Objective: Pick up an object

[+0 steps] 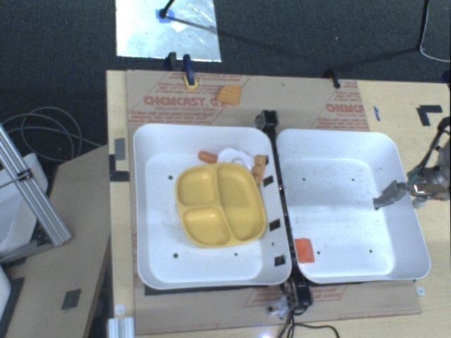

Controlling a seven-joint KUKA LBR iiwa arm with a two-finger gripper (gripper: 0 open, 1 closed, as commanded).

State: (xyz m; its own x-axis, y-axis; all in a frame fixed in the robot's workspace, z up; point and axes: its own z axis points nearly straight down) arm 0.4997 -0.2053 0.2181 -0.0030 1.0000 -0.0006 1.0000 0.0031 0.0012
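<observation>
Left bin point(151, 210) carries most of the clutter: a yellow divided tray point(220, 205) sits near its middle, slightly rotated, with three compartments facing up. Tucked just behind the tray's far edge are a small orange sausage-shaped piece point(208, 157), a white item point(235, 158) partly hidden by the tray rim, and a small tan block point(259, 166) close to the divider between bins. A tan sponge-like piece point(230, 94) lies outside the bins on the cardboard beyond them. Right bin point(394, 189) holds one candidate: a small orange-red block point(304, 250) at its near-left corner, close to the wall and well apart from anything else. The gripper point(387, 196) is at the right bin's right side, above the floor, well apart from the block; cannot tell whether it is released or clenched, as it reads as a single grey tip at this resolution. Nothing is visibly carried. Judgement: approach phase, no pick begun. The orange-red block looks like the easiest target, being isolated and in the arm's bin, but its closeness to the bin wall is the risk. Best to descend straight down, with the jaw line parallel to that wall so neither finger lands on the rim, centre over the block, and close only once low enough to straddle it.
</observation>
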